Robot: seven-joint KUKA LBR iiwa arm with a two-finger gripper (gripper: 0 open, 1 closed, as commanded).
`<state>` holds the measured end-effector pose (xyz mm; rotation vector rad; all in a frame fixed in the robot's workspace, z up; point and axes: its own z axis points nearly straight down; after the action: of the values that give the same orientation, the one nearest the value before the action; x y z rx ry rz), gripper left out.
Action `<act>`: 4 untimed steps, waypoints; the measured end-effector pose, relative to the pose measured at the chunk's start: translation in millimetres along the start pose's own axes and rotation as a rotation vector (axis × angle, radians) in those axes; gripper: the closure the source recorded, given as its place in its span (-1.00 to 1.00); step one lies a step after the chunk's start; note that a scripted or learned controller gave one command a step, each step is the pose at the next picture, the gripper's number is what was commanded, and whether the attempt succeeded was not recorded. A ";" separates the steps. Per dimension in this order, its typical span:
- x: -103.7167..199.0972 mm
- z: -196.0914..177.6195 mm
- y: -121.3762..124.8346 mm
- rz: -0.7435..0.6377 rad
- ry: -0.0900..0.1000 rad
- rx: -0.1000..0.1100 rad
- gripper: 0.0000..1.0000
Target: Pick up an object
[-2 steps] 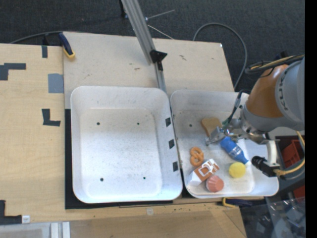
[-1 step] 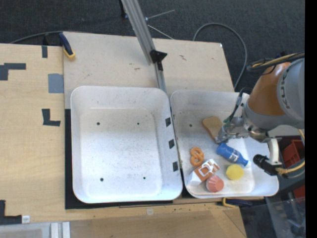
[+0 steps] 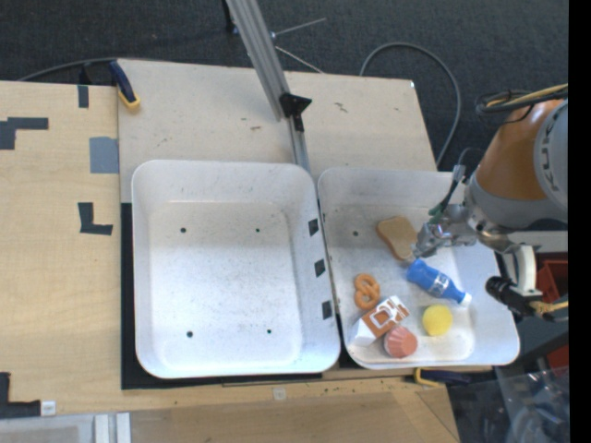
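Observation:
The right bin [image 3: 369, 192] holds several small objects. A tan, bread-like piece [image 3: 396, 234] lies near its middle. A blue bottle [image 3: 435, 281] lies just below and right of it. An orange pretzel shape [image 3: 367, 290], an orange-and-white block [image 3: 385, 316], a red round piece [image 3: 401, 342] and a yellow ball [image 3: 437, 320] sit toward the bin's front. My gripper [image 3: 430, 241] hangs low between the tan piece and the blue bottle, close to both. I see nothing held in it.
The left bin [image 3: 148, 247] stands beside the right one. A grey metal pole [image 3: 263, 53] slants down from the top to the gap between the bins. A blue-and-yellow clamp [image 3: 124, 84] sits at the bench's back left. Cables trail behind.

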<state>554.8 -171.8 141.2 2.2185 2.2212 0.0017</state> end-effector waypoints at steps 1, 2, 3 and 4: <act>-7.8 -49.6 -5.1 0.002 -0.001 -0.001 1.00; -9.5 -92.8 -0.6 0.000 -0.001 -0.001 1.00; 38.0 -82.9 -2.7 -0.004 0.002 0.005 1.00; 94.1 -73.2 -1.8 -0.005 0.002 0.005 1.00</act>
<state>552.7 -77.6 214.4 2.2165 2.2310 -0.0016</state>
